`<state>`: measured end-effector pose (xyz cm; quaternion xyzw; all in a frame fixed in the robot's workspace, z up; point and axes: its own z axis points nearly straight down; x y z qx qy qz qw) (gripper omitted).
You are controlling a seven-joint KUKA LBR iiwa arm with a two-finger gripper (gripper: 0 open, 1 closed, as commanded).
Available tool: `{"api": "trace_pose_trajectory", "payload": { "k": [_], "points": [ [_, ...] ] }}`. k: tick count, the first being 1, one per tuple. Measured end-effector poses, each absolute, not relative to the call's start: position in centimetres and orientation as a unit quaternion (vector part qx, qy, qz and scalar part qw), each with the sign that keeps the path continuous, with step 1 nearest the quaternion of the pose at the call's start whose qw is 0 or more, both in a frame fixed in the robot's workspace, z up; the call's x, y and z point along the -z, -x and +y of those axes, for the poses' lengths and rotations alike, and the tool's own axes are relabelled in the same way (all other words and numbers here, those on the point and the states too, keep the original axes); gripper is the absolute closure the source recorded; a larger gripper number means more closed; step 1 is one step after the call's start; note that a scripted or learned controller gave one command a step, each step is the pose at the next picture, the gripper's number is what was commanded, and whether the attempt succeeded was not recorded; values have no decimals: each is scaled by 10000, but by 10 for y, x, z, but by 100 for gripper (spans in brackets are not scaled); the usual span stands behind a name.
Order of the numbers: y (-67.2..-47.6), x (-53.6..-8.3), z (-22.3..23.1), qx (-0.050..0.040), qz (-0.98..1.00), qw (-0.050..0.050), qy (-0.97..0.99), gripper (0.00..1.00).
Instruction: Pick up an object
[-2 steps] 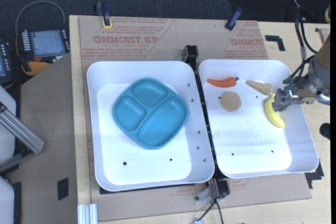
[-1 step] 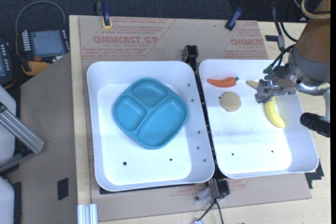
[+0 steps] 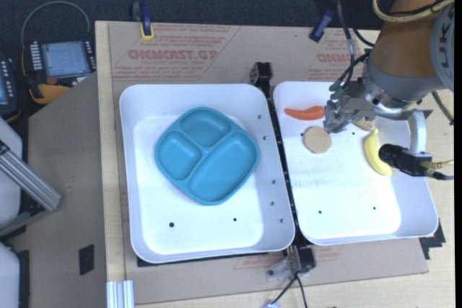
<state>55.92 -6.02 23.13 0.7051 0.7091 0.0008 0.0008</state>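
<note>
In the right bin lie a tan round disc, an orange-red chili-shaped piece and a yellow banana. My gripper hangs low over the bin's far part, just right of and above the tan disc, between the chili piece and the banana. Nothing is visibly held in it. A blue divided plate rests in the left bin.
The grey arm with its orange band comes in from the upper right over the right bin's far corner. A black clamp sits at the back between the bins. The near half of the right bin is bare white floor.
</note>
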Motion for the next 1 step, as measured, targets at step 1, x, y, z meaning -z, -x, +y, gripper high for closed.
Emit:
{"api": "trace_pose_trajectory", "payload": {
  "k": [1],
  "points": [
    [-583, -219, -16, -8, 7087, 11, -7056, 100]
  ]
}}
